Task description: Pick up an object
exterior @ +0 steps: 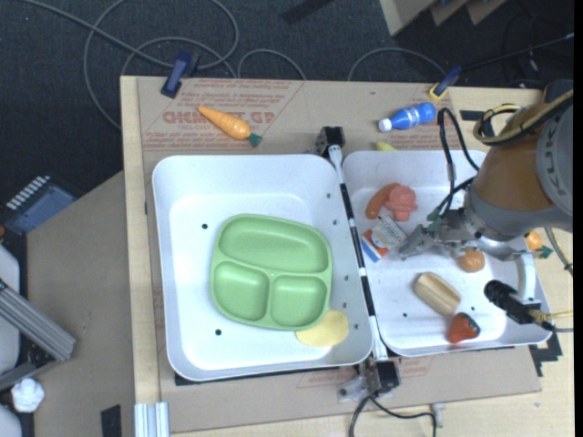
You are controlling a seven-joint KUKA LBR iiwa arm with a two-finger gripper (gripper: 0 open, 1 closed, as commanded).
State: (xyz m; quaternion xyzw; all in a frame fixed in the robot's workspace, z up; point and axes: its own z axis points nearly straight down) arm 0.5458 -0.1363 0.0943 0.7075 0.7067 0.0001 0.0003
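The gripper (412,242) hung low over the right bin (401,335), reaching in from the right, its dark fingers pointing toward the bin's left side. Whether they were apart or together could not be told, and nothing could be seen held between them. Just beyond their tips lay a small red, white and blue packet (375,240), close to the bin's left wall. Above it sat a pink-red toy piece of meat (393,199). Below the gripper a tan bread-roll-shaped toy (436,292) lay at a slant on the bin floor, and near the bin's lower right corner rested a toy strawberry (463,328). A small round orange-brown toy (471,261) sat just beside the wrist.

The left bin (182,335) held a green divided plate (271,271), and a pale yellow rounded toy (322,330) touched its lower right edge.

Outside the bins, on the bench (146,271), a toy carrot (228,123) lay above the left bin, and a blue and white bottle (407,116) lay on its side above the right bin.
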